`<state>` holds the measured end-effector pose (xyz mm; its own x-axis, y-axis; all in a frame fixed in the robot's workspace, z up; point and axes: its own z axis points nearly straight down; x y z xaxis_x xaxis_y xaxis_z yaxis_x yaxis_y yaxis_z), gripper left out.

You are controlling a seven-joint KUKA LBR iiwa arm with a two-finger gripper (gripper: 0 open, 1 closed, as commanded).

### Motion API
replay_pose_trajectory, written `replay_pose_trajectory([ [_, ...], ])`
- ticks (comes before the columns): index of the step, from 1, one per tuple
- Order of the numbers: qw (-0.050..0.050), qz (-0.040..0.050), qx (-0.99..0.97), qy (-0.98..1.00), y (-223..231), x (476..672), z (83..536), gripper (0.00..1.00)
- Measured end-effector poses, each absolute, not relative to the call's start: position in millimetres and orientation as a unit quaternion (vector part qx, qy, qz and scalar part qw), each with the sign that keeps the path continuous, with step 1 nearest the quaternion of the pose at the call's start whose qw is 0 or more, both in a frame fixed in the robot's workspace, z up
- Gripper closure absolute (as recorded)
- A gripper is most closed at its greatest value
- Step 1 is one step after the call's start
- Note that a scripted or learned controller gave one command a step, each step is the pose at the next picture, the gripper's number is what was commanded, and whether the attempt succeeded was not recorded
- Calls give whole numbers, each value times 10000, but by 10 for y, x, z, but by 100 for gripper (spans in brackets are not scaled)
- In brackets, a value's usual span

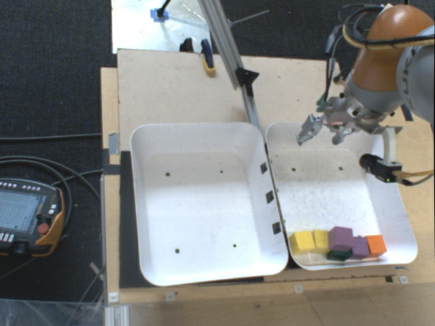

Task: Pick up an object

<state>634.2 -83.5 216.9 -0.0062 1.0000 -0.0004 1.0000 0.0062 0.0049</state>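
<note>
The gripper (323, 133) hangs in the upper right of the frame, over the top edge of the right bin (401, 212). Its two fingers (307, 129) are spread apart, released, with nothing between them; both point down and toward the left. Above them sit the grey wrist and the orange band (391, 46) of the arm, with dark cables looping over it.

The blocks lie in a row along the bottom wall of the right bin, in the lower right of the frame, well apart from the jaws and almost straight below them in the picture. From left to right: a yellow block (302, 242), a second yellow block (321, 239) touching it, a purple block (340, 236), a dark green block (338, 254) just below and in front of the purple one, a smaller purple block (359, 247), and an orange block (376, 244) at the right end. They are packed close, each touching or nearly touching its neighbour. The bin floor between the jaws and the blocks is bare white.

The left bin (146, 202) fills the middle of the frame, its right wall against the right bin's left wall. A slanted metal rail (221, 29) runs from the top of the frame down to the gap between the bins. A pendant (27, 214) with a screen lies at the left edge, on the dark floor
</note>
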Motion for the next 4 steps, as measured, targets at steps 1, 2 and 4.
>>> replay_pose_trajectory([
  [1, -14, 1, 7039, 7103, -376, 5954, 2182, 0],
  [2, 13, 17, 7051, 7091, -407, 5976, 2299, 100],
  [4, 10, 6, 7066, 7076, -526, 6077, 2205, 0],
])
